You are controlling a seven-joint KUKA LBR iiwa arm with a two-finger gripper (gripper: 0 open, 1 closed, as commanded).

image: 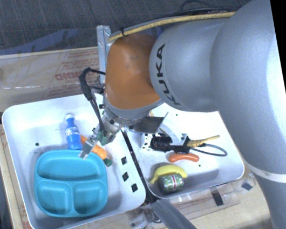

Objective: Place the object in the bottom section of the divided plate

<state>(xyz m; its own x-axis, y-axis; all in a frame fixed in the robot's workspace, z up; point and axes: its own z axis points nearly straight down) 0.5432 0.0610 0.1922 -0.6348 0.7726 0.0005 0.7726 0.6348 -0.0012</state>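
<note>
**A:** Tool (91,146) is over the left bin (15,134), at the upper right rim of the blue divided plate (70,182). I see an orange object (101,152) right at the fingertips, looks pinched between them, so I'm calling it grasped.

**B:** Which section is it above?

**A:** The big top one, or just off the rim. The two small sections nearer the counter's front edge are well short of it. My worry: if I release here, it lands in the wrong section or bounces off the rim into the bin.

**B:** Anything else?

**A:** Grip looks shallow, only on the object's end, so it could slip in transit. The blue bottle (72,133) stands just beside the tool; a sideways swing could knock it.
</note>
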